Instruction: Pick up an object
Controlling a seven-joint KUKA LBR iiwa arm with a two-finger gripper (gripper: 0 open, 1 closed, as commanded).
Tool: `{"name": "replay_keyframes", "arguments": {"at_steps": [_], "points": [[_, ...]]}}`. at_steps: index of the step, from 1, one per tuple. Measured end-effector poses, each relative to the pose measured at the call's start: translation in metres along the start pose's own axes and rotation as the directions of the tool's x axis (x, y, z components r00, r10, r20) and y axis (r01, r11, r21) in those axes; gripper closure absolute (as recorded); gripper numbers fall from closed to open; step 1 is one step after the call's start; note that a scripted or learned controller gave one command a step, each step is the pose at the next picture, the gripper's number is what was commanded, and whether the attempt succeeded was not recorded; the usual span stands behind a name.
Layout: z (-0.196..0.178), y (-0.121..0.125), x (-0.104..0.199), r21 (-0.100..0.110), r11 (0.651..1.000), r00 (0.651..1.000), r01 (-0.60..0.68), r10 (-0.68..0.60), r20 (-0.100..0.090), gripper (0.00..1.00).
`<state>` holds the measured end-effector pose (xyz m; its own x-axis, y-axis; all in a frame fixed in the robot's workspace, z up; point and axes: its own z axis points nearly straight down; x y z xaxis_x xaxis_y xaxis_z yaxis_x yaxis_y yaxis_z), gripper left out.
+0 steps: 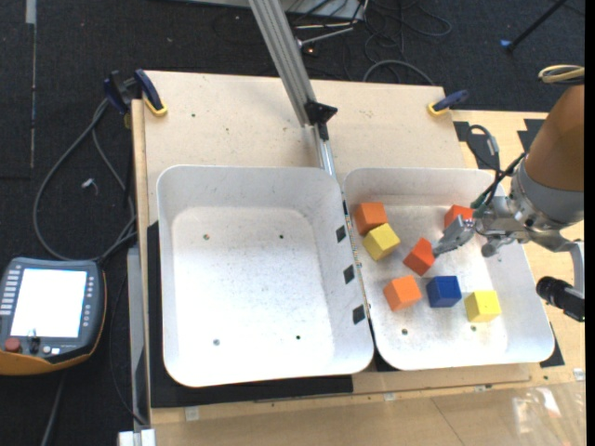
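Several small blocks lie in the right bin. An orange block and a yellow block sit near the bin's left wall. A red block, an orange block, a blue block and a second yellow block are spread across the middle. Another red block lies at the upper right. My gripper reaches in from the right, low over the bin, right beside this upper red block and just right of the middle red block.
The left bin stands beside the right one, with a dark divider strip between them. A metal pole slants down to the bins' back edge. Clamps hold the board's far corners. A teach pendant lies at the left.
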<state>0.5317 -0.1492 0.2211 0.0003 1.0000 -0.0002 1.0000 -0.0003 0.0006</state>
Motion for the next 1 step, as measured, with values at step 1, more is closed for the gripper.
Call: {"name": "replay_keyframes", "arguments": {"at_steps": [1], "points": [[0.0803,-0.008,0.0292,0.009,1.0,1.0,0.003,-0.003,-0.003,0.0]]}}
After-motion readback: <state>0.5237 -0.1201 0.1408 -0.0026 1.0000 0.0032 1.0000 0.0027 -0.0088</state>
